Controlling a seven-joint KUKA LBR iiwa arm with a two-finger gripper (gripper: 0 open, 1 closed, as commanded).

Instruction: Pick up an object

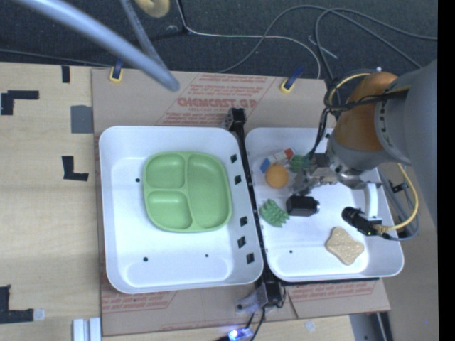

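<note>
One orange ball (276,177) beside gripper (302,203).

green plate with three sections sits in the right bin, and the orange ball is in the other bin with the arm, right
Not quite. The camera view shows the green plate in the left bin. The rest holds: the orange ball lies in the other bin, the right bin, where the arm reaches.

My arm (419,112) is grey with an orange band (362,119) above the wrist; black and yellow cables (402,222) loop beside that band.
</note>
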